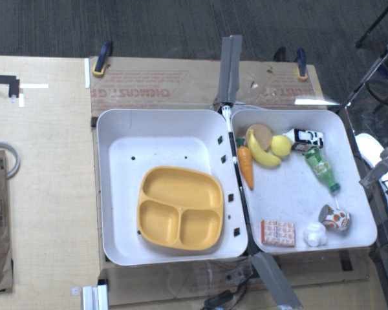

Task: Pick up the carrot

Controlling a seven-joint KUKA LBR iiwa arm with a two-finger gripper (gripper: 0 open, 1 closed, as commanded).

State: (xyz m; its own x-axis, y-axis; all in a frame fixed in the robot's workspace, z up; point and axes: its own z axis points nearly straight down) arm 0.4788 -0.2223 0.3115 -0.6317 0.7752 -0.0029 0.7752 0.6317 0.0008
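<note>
The carrot (246,166) lies in the right-hand bin (349,192), pressed close against that bin's left wall, near the divider between the two bins. It is orange, with a small green top at its upper end, and its narrow tip points toward the bottom of the view. Its upper end sits just beside a yellow banana (262,154), which curves below a brownish round item, possibly a potato (261,135). A yellow lemon (281,145) rests against the banana's right side.

Further right in the same bin, a small black-and-white carton (308,137) lies near the back wall, and a green bottle (321,168) lies on its side, angled down to the right. Near the front of the bin sit a flat red-patterned packet (278,232), a small white lump (315,236), and a tipped cup with orange markings (335,218).

The left-hand bin (116,173) holds a yellow divided tray (180,207) with three compartments, lying flat, well apart from the carrot.

Both bins rest on a cardboard sheet (181,82) held by two clamps at the back edge. Nothing touches the carrot from above. The gripper's fingers are not seen here, so their state cannot be told.
</note>
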